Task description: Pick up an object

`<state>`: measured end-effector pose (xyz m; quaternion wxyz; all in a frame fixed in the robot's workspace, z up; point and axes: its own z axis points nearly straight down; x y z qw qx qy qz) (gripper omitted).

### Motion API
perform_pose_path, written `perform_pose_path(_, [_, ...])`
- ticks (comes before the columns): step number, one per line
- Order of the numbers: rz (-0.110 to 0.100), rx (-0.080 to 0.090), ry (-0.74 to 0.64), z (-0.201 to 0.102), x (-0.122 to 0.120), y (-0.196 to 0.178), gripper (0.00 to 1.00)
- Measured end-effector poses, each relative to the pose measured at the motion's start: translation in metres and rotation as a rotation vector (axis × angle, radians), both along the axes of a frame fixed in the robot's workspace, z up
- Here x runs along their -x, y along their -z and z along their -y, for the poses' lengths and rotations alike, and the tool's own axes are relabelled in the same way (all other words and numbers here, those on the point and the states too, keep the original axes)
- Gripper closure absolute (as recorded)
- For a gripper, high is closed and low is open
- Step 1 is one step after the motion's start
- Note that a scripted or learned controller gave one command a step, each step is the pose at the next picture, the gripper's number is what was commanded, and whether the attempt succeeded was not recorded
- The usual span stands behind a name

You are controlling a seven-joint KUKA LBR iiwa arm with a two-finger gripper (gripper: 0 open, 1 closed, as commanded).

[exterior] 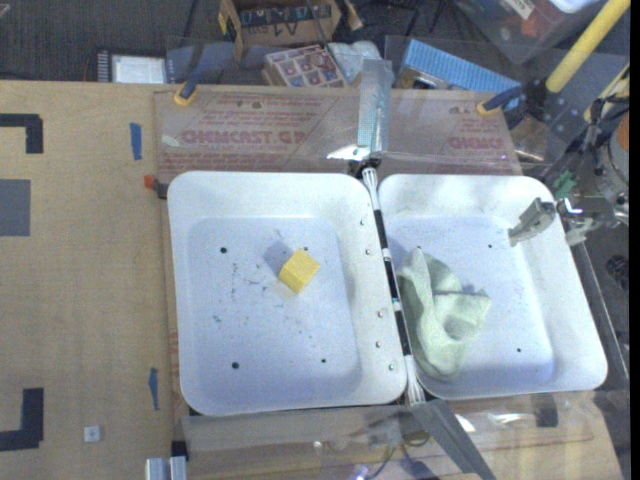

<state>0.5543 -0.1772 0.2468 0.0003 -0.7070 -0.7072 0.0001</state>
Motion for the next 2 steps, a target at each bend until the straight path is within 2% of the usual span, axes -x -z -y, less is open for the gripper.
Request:
perform_pose_path(1, [0.000,0.000,-0.246,-0.022,-0.013,0.108,0.00])
perform_pose_path(2, [0.005,0.000,0.142,-0.041,0.005,0.159,0.00])
